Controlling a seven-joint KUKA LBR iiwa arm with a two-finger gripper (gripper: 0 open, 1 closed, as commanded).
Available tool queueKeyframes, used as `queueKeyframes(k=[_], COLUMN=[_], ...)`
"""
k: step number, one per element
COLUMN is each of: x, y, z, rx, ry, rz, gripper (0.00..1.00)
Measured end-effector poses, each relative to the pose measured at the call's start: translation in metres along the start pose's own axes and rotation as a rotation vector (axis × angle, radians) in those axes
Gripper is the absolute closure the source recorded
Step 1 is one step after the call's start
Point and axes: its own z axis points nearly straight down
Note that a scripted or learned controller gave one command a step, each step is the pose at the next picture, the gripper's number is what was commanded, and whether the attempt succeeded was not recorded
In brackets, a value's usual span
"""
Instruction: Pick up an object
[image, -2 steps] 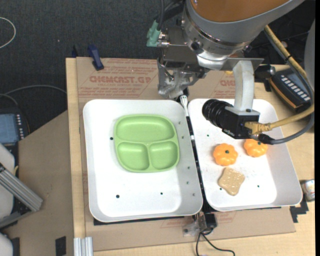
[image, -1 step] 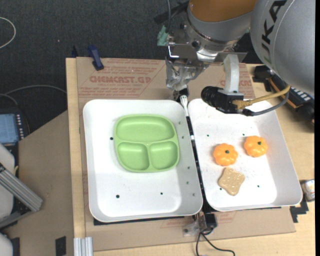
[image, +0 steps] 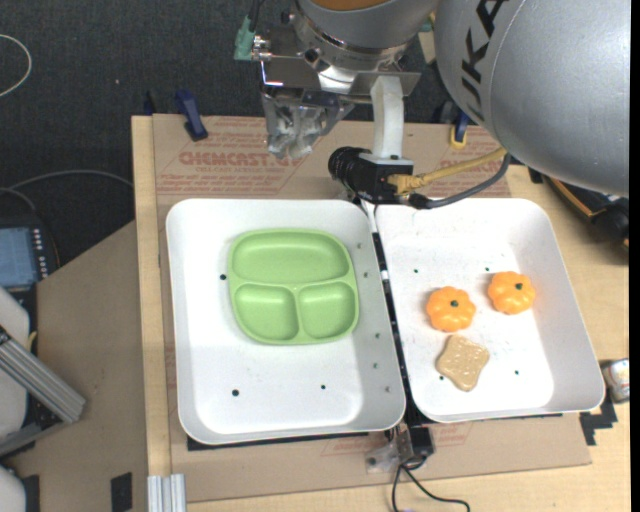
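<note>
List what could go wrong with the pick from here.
1. The gripper hangs beyond the bins' far edge, well away from any object, so a long move remains and may land off target.
2. The two pumpkins sit close together; fingers closing on one may knock the other.
3. The cracker lies flat on the right bin, leaving little to grip.

- An orange pumpkin (image: 450, 308) sat upright in the right bin (image: 560, 330); a second orange pumpkin (image: 511, 292) stood just beside it, toward the far right
- A tan biscuit-like piece (image: 463, 362) lay flat near them
- A green divided plate (image: 293, 286) lay in the left bin (image: 195, 330)
</note>
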Motion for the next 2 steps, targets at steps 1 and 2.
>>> queueKeyframes(k=[1, 2], x=[-0.005, -0.007], y=[0.058, 0.068], z=[0.013, 0.200], rx=[0.000, 0.023], ry=[-0.003, -0.009], rz=[0.009, 0.010], gripper=[1.00, 1.00])
